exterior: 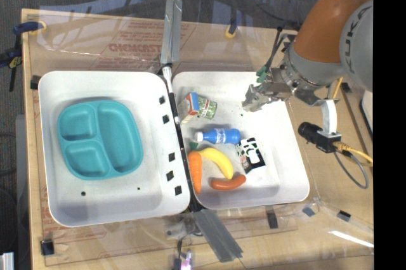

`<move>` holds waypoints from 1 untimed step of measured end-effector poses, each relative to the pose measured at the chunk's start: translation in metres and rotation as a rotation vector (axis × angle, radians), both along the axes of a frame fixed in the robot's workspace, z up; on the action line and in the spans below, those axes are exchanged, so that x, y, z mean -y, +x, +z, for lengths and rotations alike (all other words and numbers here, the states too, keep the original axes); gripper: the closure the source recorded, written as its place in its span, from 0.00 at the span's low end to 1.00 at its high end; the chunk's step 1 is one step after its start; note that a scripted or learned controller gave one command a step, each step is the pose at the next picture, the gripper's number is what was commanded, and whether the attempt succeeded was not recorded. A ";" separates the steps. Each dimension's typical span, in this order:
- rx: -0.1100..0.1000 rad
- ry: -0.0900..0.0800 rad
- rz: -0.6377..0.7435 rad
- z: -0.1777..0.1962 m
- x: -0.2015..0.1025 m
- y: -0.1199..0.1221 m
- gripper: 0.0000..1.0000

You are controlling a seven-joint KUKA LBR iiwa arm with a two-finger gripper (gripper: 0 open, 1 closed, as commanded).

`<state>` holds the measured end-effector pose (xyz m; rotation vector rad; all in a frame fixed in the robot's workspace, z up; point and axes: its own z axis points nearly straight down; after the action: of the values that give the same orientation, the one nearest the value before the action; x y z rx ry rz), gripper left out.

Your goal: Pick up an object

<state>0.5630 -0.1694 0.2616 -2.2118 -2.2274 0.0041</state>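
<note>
My gripper hangs over the back right part of the right bin, with nothing visible between its fingers. Below it in that bin lie a small green and white carton, a blue bottle on its side, a black and white box, a yellow banana, an orange carrot and a red sausage. The gripper is to the right of the carton and behind the bottle, apart from both.
The left bin holds a teal divided plate. A grey divider strip runs between the bins at the back. Clear plastic sheeting lines the wooden bench around the bins.
</note>
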 end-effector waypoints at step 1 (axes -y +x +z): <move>0.000 0.000 0.035 -0.064 0.042 -0.065 0.00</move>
<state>0.4977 -0.2112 0.1981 -2.1720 -2.2656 0.0042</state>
